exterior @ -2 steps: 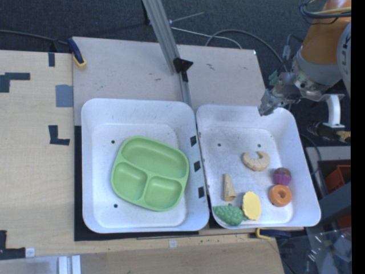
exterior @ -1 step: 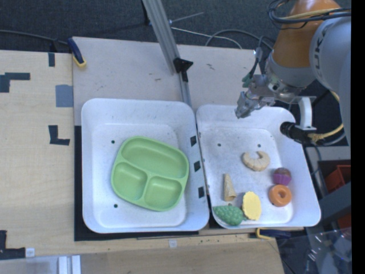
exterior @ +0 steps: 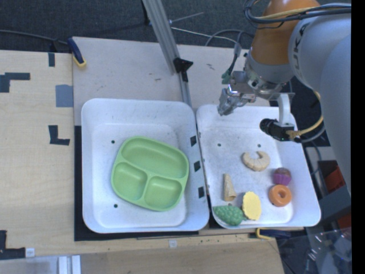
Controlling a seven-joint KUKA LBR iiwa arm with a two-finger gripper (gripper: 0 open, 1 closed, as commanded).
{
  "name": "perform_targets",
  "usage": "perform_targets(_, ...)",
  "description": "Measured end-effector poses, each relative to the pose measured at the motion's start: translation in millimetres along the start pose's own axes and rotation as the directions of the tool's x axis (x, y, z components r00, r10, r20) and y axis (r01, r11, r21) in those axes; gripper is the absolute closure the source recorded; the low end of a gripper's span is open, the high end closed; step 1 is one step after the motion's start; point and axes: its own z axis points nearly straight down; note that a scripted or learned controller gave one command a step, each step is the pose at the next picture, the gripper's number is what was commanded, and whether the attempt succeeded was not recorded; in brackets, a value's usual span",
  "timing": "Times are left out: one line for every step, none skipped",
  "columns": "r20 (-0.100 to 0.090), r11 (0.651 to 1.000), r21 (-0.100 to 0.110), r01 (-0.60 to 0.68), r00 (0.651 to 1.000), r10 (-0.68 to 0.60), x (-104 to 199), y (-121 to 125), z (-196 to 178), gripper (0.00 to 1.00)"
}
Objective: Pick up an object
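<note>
My gripper (exterior: 226,107) hangs over the far left corner of the right bin (exterior: 214,129), with nothing seen between its fingers. In that bin lie a beige croissant-shaped piece (exterior: 256,161), a purple piece (exterior: 282,176), an orange ring (exterior: 280,195), a yellow piece (exterior: 251,205), a tan cone (exterior: 228,187) and a green leafy piece (exterior: 229,214). All of them sit toward the near half of the bin, well below the gripper.
The left bin (exterior: 94,153) holds a green divided plate (exterior: 150,173). A slanted metal pole (exterior: 165,33) rises behind the bins. Black cables trail across the bench top at the back.
</note>
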Motion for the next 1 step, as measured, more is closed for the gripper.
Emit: perform_targets(-0.001, 1.0, 0.0, 0.001, 1.0, -0.001, 50.7, -1.9, -6.6, 1.0)
